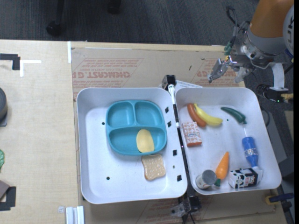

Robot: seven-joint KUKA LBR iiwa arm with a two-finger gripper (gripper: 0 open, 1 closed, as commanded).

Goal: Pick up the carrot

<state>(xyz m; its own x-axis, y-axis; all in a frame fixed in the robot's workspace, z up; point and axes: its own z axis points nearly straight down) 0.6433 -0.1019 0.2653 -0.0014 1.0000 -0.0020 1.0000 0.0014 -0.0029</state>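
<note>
The carrot (222, 165) is orange with a green stub and lies at a slant in the near part of the right bin (261, 107). It rests between a grey cup (207, 178) and a black-and-white milk carton (243, 178). My gripper (228, 73) hangs above the cardboard just beyond the right bin's far rim, well away from the carrot. It is open with nothing between its fingers.
The right bin also holds a banana (209, 117), a red sausage (196, 115), a green pepper (234, 114), a pink box (191, 134) and a blue bottle (250, 149). The left bin (93, 171) has a blue divided plate (122, 125) with a yellow piece (145, 141), and a bread slice (153, 166).
</note>
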